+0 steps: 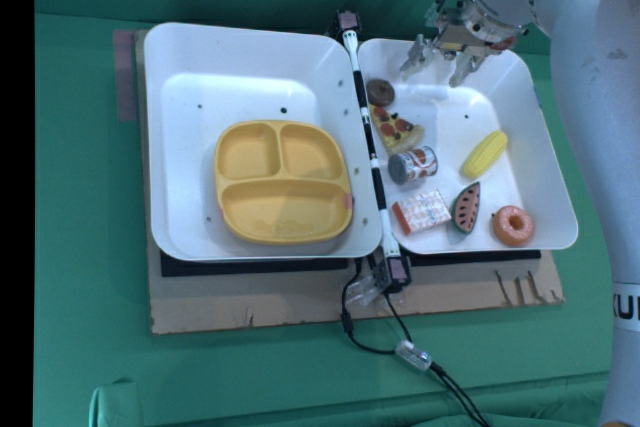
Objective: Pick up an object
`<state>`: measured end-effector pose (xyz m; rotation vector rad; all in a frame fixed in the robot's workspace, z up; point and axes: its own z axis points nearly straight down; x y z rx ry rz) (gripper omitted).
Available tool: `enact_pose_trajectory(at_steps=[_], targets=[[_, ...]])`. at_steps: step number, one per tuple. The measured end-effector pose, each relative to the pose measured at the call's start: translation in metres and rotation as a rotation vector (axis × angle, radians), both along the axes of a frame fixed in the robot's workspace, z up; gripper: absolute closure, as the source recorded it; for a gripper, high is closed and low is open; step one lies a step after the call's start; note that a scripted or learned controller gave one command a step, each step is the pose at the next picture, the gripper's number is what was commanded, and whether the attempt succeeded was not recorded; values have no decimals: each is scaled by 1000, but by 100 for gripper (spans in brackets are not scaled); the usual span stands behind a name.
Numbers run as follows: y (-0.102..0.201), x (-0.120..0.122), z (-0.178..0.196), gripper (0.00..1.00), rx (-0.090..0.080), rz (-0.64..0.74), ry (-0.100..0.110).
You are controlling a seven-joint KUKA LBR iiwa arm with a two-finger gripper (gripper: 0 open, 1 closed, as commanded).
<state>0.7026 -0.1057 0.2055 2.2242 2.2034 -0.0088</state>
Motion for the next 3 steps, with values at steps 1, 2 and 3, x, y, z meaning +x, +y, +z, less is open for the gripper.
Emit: enact_pose_trajectory(at_steps=[1, 2, 3], targets=[[-1, 3, 18, 100, -1, -4, -15], [-1, 3, 18, 0, -3, -4, -14], [3, -1, -13, 0, 2, 6, 5]])
